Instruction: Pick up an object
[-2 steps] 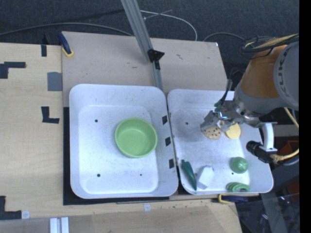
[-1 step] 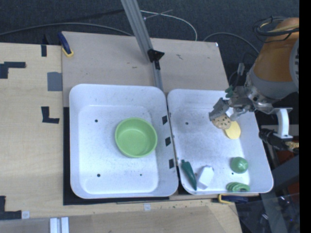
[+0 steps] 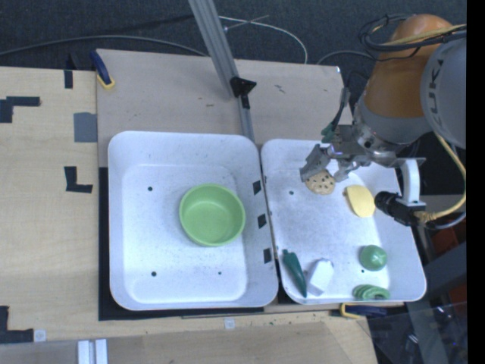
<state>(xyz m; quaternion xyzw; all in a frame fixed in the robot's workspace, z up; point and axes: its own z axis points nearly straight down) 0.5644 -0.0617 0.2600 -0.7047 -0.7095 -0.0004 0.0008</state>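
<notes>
My gripper [image 3: 324, 170] hangs over the back part of the right bin [image 3: 341, 233], reaching in from the right. Directly under its tip sits a round tan cookie with dark chips [image 3: 322, 183], partly covered by the gripper. Whether the cookie is touched or gripped does not show from above. A yellow lemon-shaped piece [image 3: 361, 201] lies just to the cookie's right.
The left bin [image 3: 136, 264] holds a green bowl [image 3: 212, 214]. Along the right bin's front lie a dark green long piece [image 3: 294, 271], a white block [image 3: 321, 274], a green ball [image 3: 372, 257] and a green ridged piece [image 3: 371, 293]. A grey pole [image 3: 220, 44] slants over the bench behind the bins.
</notes>
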